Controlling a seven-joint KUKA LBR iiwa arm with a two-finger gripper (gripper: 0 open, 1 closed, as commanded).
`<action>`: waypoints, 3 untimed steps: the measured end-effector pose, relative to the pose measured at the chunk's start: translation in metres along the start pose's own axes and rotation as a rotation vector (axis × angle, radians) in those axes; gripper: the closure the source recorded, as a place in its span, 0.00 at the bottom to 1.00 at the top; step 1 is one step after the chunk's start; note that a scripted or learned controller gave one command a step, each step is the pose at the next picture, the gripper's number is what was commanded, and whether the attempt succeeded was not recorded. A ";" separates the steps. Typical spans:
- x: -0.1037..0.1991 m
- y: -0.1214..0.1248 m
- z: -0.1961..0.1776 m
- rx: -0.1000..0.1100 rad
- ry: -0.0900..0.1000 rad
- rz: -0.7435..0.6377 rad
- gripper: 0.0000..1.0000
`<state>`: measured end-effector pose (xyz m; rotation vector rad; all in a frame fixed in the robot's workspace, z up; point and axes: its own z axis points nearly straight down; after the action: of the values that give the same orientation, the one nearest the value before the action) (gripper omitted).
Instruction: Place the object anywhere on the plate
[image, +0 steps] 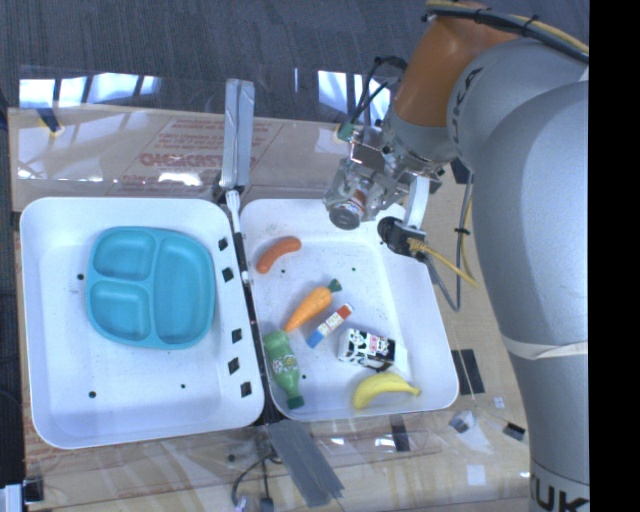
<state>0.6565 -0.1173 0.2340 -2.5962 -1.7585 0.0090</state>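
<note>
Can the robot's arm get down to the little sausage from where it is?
Probably yes. The gripper hangs over the far edge of the right bin, and the sausage lies just beside it on open floor, apart from the carrot, with nothing on top.
</note>
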 end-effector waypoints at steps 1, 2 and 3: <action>0.059 -0.030 0.017 0.001 -0.002 -0.308 1.00; 0.116 -0.047 0.041 0.000 -0.002 -0.488 1.00; 0.166 -0.067 0.044 0.000 -0.003 -0.797 1.00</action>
<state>0.6559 0.0618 0.1907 -1.7106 -2.6281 0.0086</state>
